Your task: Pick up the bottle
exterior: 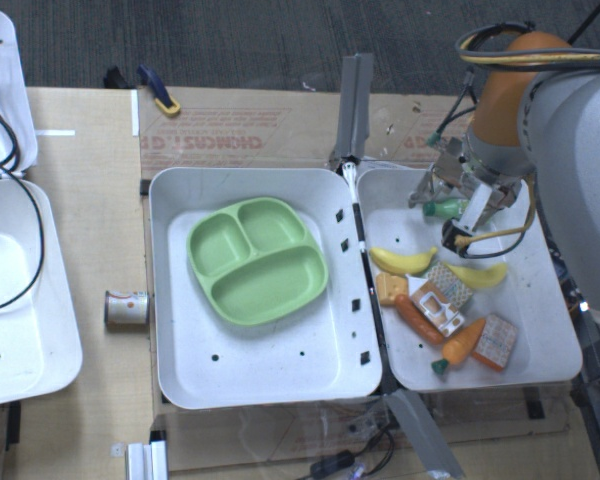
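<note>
Below, wooden bench, two white bins, dark floor, end effector grip state unclear beside green bottle.

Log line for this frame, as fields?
hand: over right bin, upper part | bottle: at hand, grasp unclear | left bin: green divided plate

- Both white bins look like smooth, slightly glossy plastic.
- The green divided plate is matt plastic.
- The surface looks like pale wood, with a sheet of brown cardboard on it.
- The bananas have a smooth plastic sheen.
- The arm's grey shell is smooth, and its orange band is glossy.
</note>
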Robot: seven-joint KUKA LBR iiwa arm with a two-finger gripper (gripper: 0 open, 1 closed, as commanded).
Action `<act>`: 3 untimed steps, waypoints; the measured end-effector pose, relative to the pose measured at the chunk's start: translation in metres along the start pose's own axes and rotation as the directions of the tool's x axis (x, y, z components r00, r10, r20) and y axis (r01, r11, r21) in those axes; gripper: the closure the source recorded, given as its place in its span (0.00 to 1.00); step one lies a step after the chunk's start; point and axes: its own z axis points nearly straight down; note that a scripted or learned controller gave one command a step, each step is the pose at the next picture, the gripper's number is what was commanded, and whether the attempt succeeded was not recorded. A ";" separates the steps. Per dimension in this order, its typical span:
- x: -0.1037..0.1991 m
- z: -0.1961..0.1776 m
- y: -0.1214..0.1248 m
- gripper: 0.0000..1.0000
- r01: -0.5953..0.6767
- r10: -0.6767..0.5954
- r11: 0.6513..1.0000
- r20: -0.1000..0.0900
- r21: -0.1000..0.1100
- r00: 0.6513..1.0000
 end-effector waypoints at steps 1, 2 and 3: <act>-0.020 0.028 -0.002 0.00 -0.054 0.054 0.999 -0.002 -0.001 0.999; -0.021 0.019 -0.002 1.00 -0.055 0.055 0.999 0.000 0.000 0.999; 0.002 -0.095 -0.006 1.00 -0.175 0.175 0.985 -0.003 -0.002 0.985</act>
